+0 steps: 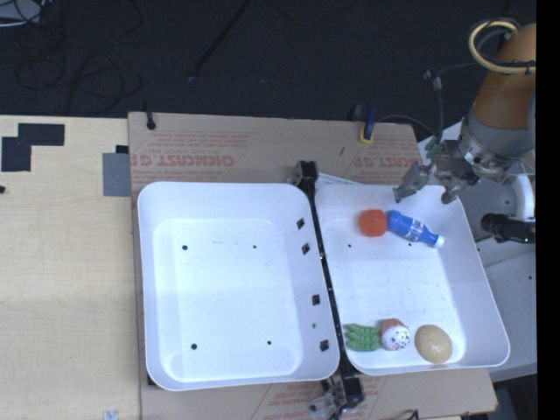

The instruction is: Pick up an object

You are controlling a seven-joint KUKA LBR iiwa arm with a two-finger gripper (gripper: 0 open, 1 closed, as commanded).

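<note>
blue bottle [412,228]: lying in right bin [477,274], top end, touching orange ball [373,222]
gripper [430,186]: over bin's far rim, fingers spread, nothing in them
near edge: green toy [361,337], spotted ball [395,335], tan egg thing [433,343]
left bin [166,234]: just beside, on cardboard [219,147]

Fixed overhead camera, slanted down, probably mid-distance, both bins [302,201].

Grey arm with orange band [506,94]: upper portion cut off by the frame's right and top edges. Small white rounded item with red markings [395,335], well below the two-finger gripper [431,185]: too small to identify.
</note>
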